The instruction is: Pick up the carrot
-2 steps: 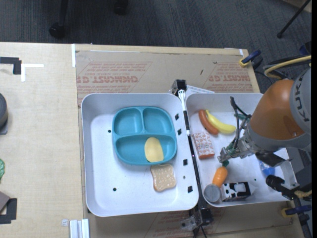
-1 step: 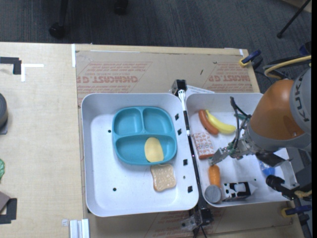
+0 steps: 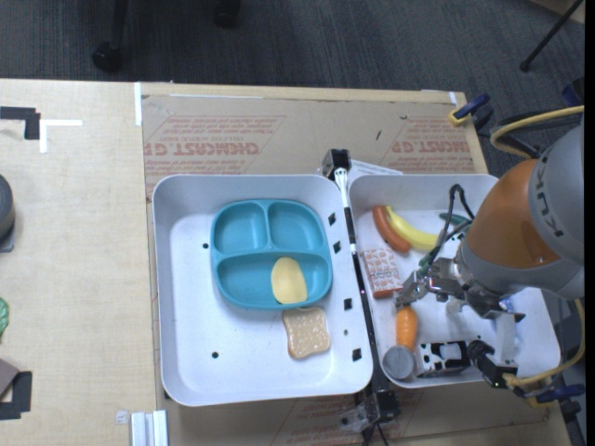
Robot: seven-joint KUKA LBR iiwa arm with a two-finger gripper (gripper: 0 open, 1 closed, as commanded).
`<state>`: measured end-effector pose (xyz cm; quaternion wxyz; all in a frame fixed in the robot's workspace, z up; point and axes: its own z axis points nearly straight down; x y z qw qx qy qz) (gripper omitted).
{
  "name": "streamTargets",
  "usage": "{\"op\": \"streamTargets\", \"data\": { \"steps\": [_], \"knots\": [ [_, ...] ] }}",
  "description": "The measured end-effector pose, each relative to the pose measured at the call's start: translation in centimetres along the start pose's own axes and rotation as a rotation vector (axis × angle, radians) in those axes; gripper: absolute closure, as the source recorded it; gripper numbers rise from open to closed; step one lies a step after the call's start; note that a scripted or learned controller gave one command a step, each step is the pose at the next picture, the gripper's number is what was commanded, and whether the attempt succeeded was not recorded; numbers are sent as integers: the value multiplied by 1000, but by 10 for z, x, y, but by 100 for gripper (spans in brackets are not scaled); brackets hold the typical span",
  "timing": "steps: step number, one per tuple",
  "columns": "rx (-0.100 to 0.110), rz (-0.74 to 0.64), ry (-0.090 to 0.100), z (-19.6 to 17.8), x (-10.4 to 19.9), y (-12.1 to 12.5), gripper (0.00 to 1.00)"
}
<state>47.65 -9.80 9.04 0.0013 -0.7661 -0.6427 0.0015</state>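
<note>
The carrot (image 3: 406, 326) is a short orange piece lying in the right bin (image 3: 535, 342), near its front left corner. My gripper (image 3: 415, 284) hangs just above and behind the carrot, reaching in from the right under the orange wrist band. Its fingers look spread, with nothing between them. The lower fingertip (image 3: 403, 296) sits close to the carrot's top end; I cannot tell whether it touches.
The right bin also holds a banana (image 3: 416, 231), a red sausage (image 3: 390, 229), a red-and-white packet (image 3: 379, 270), a grey can (image 3: 398, 362) and a black-and-white object (image 3: 442, 356). In the left bin (image 3: 181, 342) are a blue divided plate (image 3: 270, 240) bearing a yellow item (image 3: 289, 281), and a toast slice (image 3: 307, 333).
</note>
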Motion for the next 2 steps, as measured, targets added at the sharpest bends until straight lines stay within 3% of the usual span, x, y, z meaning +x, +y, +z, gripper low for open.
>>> {"op": "streamTargets", "data": {
  "steps": [1, 2],
  "knots": [
    [0, 0, -1, -8, -1, 1, 100],
    [-2, 23, 0, -101, 68, -10, 100]
  ]
}}
